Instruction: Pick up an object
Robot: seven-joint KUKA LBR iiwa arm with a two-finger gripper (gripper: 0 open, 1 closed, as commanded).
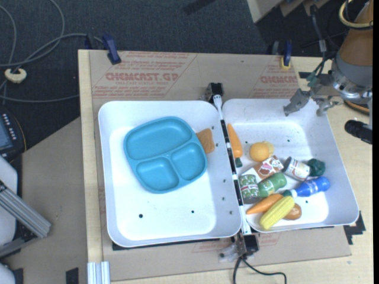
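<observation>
My gripper [309, 106] hangs over the far right corner of the right bin [278, 120]. Its two fingers are spread, so it is open with nothing between them. Toy groceries lie in the near half of that bin. Among them are an orange fruit [261, 151], a small can [271, 165], a green bottle [271, 185], a blue bottle [311, 187], a yellow corn cob [276, 212] and a carrot [264, 203]. Another carrot [235, 141] rests along the divider between the bins. The gripper is well behind all of them.
The left bin [172, 218] holds a blue divided plate [166, 154] and a small brown piece [205, 139] by its right edge. Blue clamps [111, 48] pin the cardboard base at the back. Cables run over the floor at the far left.
</observation>
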